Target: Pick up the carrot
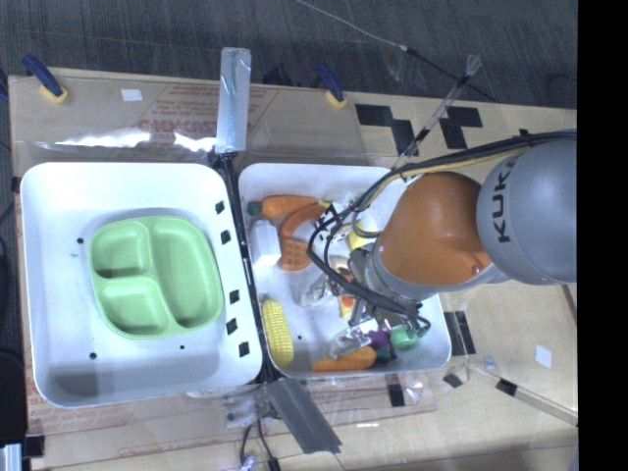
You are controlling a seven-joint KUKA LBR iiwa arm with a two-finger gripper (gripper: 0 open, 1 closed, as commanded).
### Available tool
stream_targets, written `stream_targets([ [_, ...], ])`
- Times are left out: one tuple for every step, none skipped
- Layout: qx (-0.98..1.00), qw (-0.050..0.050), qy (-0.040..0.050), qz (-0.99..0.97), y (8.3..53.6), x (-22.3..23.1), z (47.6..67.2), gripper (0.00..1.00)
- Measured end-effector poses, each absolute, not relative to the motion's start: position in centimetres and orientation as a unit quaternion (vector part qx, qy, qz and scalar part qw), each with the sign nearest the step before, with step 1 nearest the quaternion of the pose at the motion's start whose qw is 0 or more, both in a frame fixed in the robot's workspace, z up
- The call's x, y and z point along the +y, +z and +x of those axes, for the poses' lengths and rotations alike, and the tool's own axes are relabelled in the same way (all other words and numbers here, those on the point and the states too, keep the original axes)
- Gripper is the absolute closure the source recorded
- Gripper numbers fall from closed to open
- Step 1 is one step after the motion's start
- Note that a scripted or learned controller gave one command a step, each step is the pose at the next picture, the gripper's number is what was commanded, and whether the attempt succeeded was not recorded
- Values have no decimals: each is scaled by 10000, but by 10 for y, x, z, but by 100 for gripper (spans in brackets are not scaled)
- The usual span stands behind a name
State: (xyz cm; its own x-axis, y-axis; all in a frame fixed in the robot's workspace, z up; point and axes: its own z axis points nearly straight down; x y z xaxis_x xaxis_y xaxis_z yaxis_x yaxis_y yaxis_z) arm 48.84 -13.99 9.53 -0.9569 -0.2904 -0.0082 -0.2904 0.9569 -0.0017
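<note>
Cardboard-covered bench (pixel 147 116) bears two white bins. Left bin (pixel 49 263) holds green divided plate (pixel 155 275). Right bin (pixel 294 177) crowded: corn cob (pixel 278 330) by left wall, carrot (pixel 345 362) along near wall. Gripper (pixel 361 334) low just above carrot, among clutter; grasp state cannot tell.

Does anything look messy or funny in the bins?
A bit. The right bin is a jumble: the corn, the carrot and other toy food lie crowded at all angles, partly under the end effector. The green plate sits tidy in the left bin. Nothing looks spilled or broken.
</note>
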Motion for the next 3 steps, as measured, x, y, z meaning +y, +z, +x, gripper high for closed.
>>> stream_targets([
  [9886,33,0,-1503,104,-138,489,100],
  [9886,30,0,-1506,104,-138,488,0],
  [9882,41,0,-1533,114,-137,490,100],
])
